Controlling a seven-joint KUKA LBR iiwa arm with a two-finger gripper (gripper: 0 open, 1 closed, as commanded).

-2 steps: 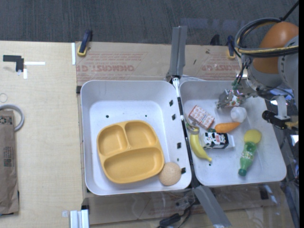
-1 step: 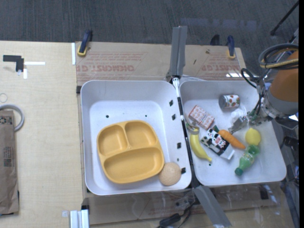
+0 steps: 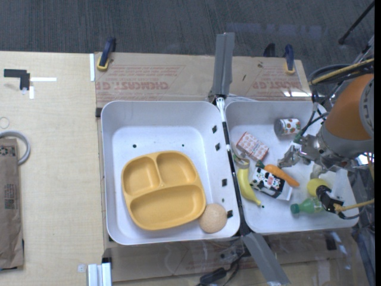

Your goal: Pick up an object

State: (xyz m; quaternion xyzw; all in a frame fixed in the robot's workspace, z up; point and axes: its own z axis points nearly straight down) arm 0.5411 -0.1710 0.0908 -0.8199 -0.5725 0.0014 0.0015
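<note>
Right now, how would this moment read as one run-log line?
gripper: low in right bin, above carrot | grasp: none seen | left bin: yellow tray, round tan ball

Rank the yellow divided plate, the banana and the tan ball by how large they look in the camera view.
1. yellow divided plate, by far the largest
2. banana
3. tan ball, though it looks close to the banana in overall size

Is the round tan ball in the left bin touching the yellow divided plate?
Touching. The camera view shows the tan ball pressed against the lower right corner of the yellow plate, with no white bin floor between them.
</note>
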